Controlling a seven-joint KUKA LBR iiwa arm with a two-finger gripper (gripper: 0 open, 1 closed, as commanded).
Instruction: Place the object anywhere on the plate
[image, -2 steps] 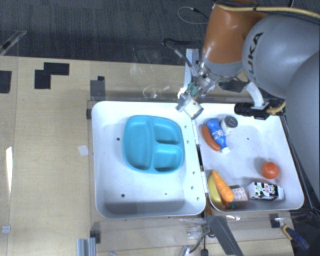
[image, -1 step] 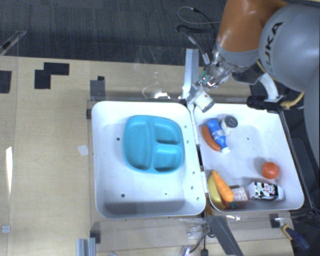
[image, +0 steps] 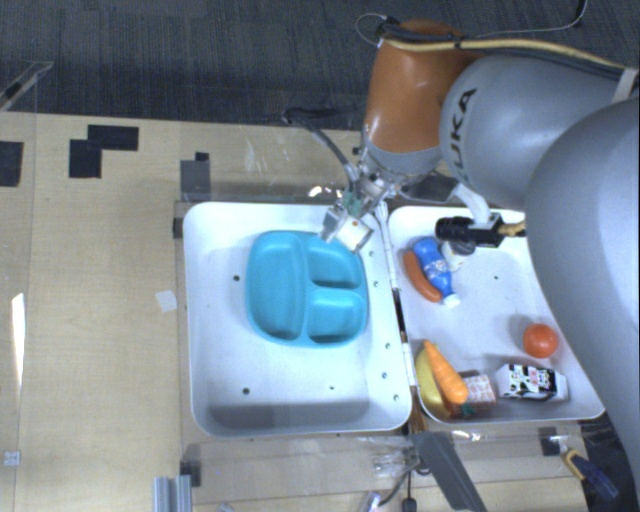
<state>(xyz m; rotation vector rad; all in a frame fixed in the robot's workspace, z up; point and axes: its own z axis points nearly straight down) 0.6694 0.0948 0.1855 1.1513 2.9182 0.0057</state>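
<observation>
Over the left bin (image: 215, 330), a shallow white tray on the pale counter (image: 90, 330), lies the blue plastic plate with three compartments (image: 305, 290), its long compartment to the left and two smaller ones to the right. Just above the plate's upper right corner hangs the claw (image: 350, 222), and a small pale, whitish object with a green patch (image: 347, 230) sits at its tip; whether that object is truly pinched between the fingers, and how wide they stand, I cannot tell at this size.

To do the step well, I judge the arm should carry the object a little further left and down so it is over a compartment floor, not the rim, lower it close, and only then release.

From the right, the grey arm with its orange band (image: 410, 90) leans in over the divide between the bins, wrist angled down-left. Beyond it, the right bin (image: 505, 320) holds several toy foods.
</observation>
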